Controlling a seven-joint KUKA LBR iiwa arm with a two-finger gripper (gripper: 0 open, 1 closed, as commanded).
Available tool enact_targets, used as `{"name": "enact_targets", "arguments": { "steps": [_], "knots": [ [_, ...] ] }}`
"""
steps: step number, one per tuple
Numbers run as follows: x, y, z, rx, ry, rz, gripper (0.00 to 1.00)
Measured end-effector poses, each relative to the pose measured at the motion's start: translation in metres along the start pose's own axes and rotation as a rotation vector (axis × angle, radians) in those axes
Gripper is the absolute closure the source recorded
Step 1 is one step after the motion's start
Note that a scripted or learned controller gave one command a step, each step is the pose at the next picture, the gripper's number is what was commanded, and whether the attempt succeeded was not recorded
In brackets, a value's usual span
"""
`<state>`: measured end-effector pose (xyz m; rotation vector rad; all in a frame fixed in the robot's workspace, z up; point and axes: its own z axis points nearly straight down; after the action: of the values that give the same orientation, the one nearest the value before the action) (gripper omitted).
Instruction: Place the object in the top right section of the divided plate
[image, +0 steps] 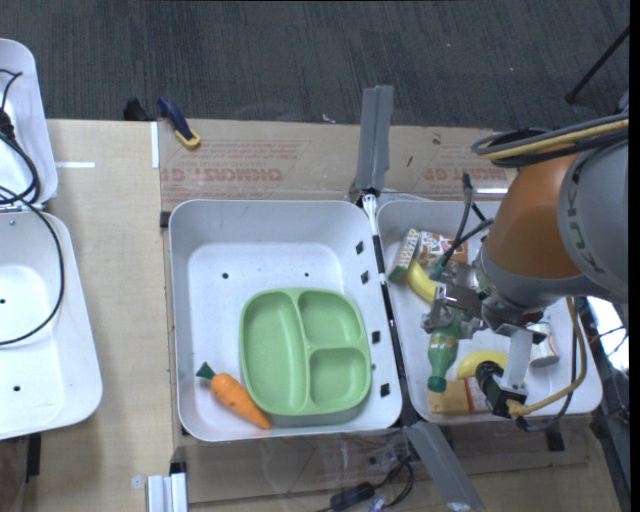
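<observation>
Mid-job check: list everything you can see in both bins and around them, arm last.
divided plate: 1, green, three sections, in the left bin
carrot: 1, orange with a green top, in the left bin, by the plate's lower left edge
left bin: 1, white, centre of the bench
right bin: 1, white, right of the left bin, partly under the arm
bottle: 1, green, in the right bin, below the gripper
bananas: 2, yellow, in the right bin
snack pack: 1, printed, top of the right bin
clamp: 1, blue and yellow, on the bench above the left bin
arm: 1, grey and orange, over the right bin
gripper: 1, dark, over the bottle
</observation>
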<state>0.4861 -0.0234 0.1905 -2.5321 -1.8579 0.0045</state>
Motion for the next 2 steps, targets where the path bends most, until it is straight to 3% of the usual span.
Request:
{"name": "enact_targets", "arguments": {
  "steps": [1,2],
  "knots": [
    [0.057,-0.025,-0.014,-0.001,-0.001,-0.218,1.00],
    [0.083,-0.036,0.000,0.002,-0.001,-0.642,1.00]
  ]
}}
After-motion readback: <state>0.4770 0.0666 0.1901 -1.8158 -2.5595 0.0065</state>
